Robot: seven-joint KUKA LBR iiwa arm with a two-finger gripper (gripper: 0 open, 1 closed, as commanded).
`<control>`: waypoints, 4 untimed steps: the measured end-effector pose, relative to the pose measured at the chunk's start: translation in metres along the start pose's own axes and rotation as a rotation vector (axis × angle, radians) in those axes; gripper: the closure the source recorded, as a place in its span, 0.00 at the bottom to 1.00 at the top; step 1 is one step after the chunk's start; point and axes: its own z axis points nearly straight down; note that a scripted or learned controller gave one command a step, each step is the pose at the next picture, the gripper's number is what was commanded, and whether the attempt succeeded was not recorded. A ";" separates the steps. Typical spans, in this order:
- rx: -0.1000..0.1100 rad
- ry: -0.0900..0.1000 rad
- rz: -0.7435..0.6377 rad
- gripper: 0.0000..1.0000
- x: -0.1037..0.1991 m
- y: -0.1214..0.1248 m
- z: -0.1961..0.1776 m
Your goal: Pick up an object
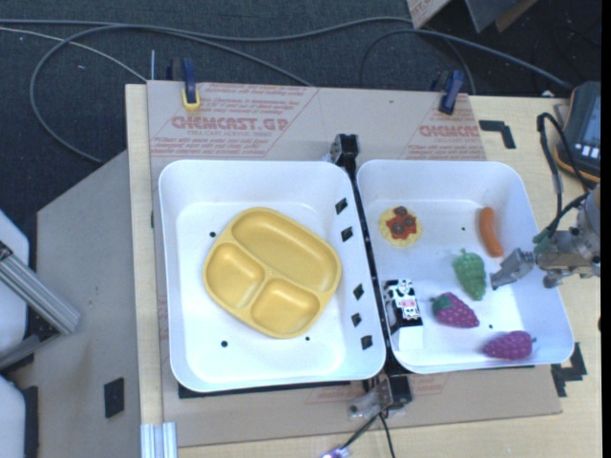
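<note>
White bins sat side by side on the bench. Nearest the cam in the right bin (535, 208): a purple grape bunch (508, 345), a second grape bunch (455, 310) and a little black-and-white cow toy (405, 301). Bit further back, a green pepper (469, 273) w/ the gripper (511, 269) just beside it on its right, low over the bin, fingers apart, holding nothing. Looked like the approach step, grab not yet made. Next move prob needs it to shift over the pepper, drop and close. Behind those, an orange carrot (490, 231) and a mini pizza (400, 225). Left bin (181, 284) had a yellow divided plate (273, 271). Far side, the board (239, 122) read "CHEMCAST GP" in red.
</note>
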 end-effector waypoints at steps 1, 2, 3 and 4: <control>-0.013 -0.004 -0.004 0.00 0.001 0.003 -0.006; -0.009 -0.001 -0.005 0.00 0.000 0.012 0.039; -0.009 -0.001 -0.004 0.00 0.002 0.009 0.082; -0.009 -0.001 -0.005 0.00 0.002 0.009 0.110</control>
